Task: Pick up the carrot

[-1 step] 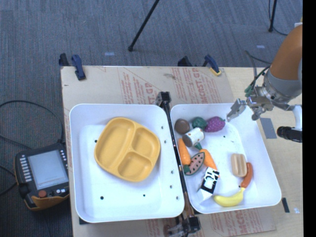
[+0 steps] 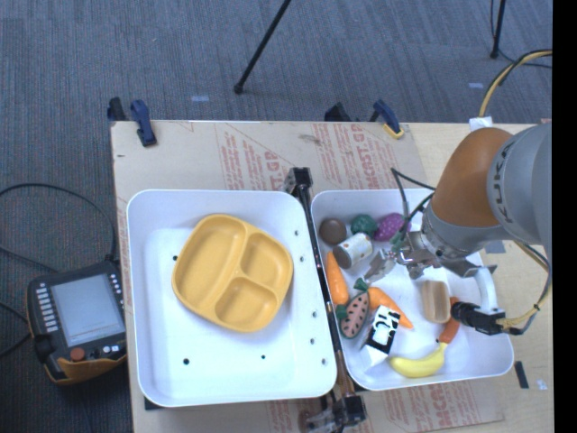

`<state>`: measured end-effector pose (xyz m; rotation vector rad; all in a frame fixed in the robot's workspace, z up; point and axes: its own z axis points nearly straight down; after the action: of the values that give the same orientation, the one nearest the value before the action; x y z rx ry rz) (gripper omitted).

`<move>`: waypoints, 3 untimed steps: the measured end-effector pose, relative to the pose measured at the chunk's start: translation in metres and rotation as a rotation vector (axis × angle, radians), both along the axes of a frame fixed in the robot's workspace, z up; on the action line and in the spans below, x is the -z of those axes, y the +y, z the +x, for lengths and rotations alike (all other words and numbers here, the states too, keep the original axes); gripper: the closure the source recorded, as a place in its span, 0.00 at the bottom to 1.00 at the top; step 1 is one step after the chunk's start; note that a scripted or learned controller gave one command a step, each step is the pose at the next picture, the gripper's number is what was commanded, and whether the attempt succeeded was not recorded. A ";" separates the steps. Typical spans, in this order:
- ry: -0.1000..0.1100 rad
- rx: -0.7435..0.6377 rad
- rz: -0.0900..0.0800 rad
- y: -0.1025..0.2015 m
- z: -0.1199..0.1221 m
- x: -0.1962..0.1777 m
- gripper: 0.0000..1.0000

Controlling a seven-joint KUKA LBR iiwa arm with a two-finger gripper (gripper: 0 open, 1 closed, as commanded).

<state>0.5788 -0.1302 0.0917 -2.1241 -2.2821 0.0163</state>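
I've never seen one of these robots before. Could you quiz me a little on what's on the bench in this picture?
1. True or false: the yellow plastic divided plate lies in the same white bin as the toy food.
2. Which lies nearest the front wall of the right-hand white bin? A) yellow toy banana B) purple toy grapes C) brown egg-shaped toy
3. Fill in: the long orange toy carrot lies along the right-hand bin's ____ wall, as the camera sees it.

Key: 1 false, the plate lies in the left-hand white bin; 2 A; 3 left.
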 end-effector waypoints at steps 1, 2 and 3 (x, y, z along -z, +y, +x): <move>-0.007 0.074 -0.004 0.038 -0.058 0.010 0.00; 0.003 0.086 -0.001 0.036 -0.058 0.004 1.00; 0.003 0.087 -0.001 0.036 -0.059 0.004 0.00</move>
<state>0.5203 -0.0939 0.0873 -2.2204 -2.1864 0.0187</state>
